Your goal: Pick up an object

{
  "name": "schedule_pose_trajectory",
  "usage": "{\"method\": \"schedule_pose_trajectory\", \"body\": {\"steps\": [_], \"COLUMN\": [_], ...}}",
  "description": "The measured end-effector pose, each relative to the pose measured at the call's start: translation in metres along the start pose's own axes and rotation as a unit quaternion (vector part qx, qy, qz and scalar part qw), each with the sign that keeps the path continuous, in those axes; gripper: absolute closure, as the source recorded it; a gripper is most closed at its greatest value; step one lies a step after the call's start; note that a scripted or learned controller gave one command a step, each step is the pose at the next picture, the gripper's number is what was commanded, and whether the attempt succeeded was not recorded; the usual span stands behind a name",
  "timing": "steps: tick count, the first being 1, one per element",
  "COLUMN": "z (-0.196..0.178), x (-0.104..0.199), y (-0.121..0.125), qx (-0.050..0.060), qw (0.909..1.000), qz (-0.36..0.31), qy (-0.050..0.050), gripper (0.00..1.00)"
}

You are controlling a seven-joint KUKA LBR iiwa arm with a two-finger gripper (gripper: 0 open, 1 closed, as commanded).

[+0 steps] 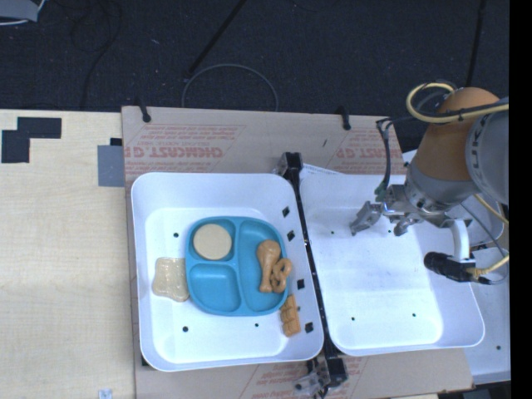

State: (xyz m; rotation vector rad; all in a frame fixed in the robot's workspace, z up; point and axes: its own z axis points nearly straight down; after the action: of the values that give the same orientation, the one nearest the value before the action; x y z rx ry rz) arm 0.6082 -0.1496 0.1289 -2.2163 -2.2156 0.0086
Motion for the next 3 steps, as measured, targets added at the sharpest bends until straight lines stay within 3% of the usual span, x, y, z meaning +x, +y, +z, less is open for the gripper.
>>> {"method": "schedule_pose_trajectory", "body": {"steps": [1,2,3], "z": [0.044,0.032,-0.032], "x": [0.001,0.000,0.000], "y": [0.000,0.000,0.000], "qx": [-0.002,-0.003,-0.006], "qw": [1.0000,1.0000,1.0000], "qz": [0.000,0.002,0.000], "qy": [0.000,0.000,-0.001], "gripper": [0.00,1.00,1.00]}}
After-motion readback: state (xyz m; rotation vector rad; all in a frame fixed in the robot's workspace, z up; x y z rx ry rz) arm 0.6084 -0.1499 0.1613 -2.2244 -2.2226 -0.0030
